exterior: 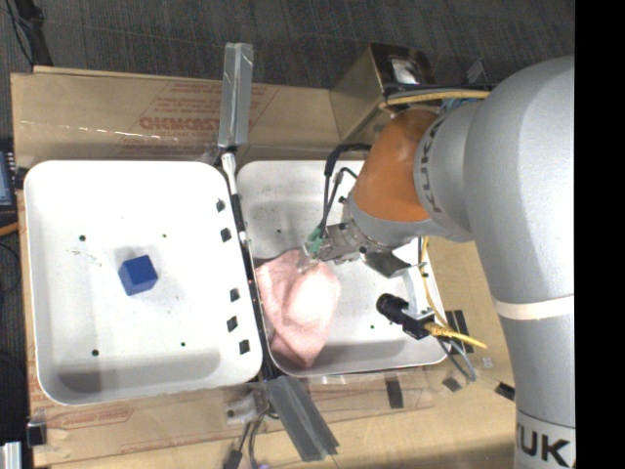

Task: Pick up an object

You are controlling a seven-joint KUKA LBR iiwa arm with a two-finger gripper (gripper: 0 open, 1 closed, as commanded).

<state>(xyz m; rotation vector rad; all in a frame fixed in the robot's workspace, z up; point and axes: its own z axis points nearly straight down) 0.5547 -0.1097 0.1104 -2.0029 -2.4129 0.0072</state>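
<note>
A pink cloth [297, 306] lies crumpled in the right bin [283, 189], against its left wall and front. My gripper [320, 249] hangs right over the cloth's upper right edge, low in the bin. Under the wrist the fingertips are hard to make out, so nothing tells me whether cloth is between them. A small blue cube [138, 274] sits alone in the left bin [59, 213], a little left of its middle.
A metal divider [234, 203] with black clips runs between the two bins. The grey arm with its orange band [391, 174] covers the right bin's back right part. Cardboard [117, 106] lies behind the bins.
</note>
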